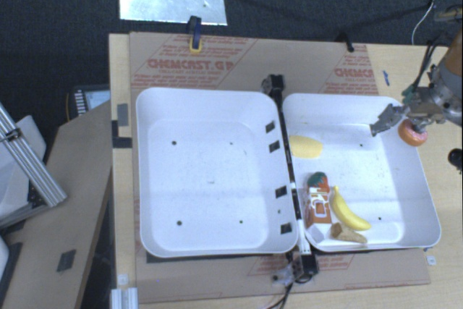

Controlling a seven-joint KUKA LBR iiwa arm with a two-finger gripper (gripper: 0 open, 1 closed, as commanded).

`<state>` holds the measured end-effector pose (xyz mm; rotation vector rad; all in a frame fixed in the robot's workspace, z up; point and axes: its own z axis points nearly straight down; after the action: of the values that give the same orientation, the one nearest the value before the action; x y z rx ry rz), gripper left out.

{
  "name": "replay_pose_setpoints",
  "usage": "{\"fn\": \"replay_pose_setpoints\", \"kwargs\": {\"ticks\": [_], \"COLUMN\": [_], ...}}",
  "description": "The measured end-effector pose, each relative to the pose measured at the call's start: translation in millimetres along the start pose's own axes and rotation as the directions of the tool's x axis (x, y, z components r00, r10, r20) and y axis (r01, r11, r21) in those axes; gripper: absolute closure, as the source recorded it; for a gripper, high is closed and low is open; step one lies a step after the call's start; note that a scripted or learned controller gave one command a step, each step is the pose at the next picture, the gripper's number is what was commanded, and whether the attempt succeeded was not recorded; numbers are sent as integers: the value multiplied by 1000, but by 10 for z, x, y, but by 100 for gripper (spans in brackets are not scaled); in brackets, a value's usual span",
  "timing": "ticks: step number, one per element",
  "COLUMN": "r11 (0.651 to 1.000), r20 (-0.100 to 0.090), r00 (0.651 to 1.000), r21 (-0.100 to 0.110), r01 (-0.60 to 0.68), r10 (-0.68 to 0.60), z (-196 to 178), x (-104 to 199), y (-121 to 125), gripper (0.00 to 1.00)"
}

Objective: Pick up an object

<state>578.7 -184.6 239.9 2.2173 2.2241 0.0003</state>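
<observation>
The bench is covered by a brown cardboard sheet with red print, and on it two shallow white plastic bins lie side by side. The left bin is toward 9 o'clock of the view and the right bin toward 3 o'clock; their inner walls touch along a line of black clips.

The grey robot arm comes in at 3 o'clock, and its gripper hangs over the 2 o'clock part of the right bin. I cannot tell if the claw is spread or pressed together.

A long yellow banana lies at 6 o'clock in the right bin. Just beside it, at its 9 o'clock, is a small orange and white carton. A pale yellow oval fruit lies at 10 o'clock in this bin. A round orange-pink ball sits just at 4 o'clock of the gripper; it is not clear if they touch. A small brown lump lies at 6 o'clock of the banana.
</observation>
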Motion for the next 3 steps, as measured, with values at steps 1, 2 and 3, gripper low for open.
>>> {"fn": "replay_pose_setpoints", "kwargs": {"ticks": [1,2,3], "r11": [1000,1000,1000], "r20": [-10,-1,1], "r00": [1000,1000,1000], "r21": [10,-3,-9], "r01": [-2,0,-1], "r10": [2,0,1], "z": [1142,975,1467], "x": [-191,-204,533], "y": [-310,-273,-88], "gripper": [0,100,100]}}
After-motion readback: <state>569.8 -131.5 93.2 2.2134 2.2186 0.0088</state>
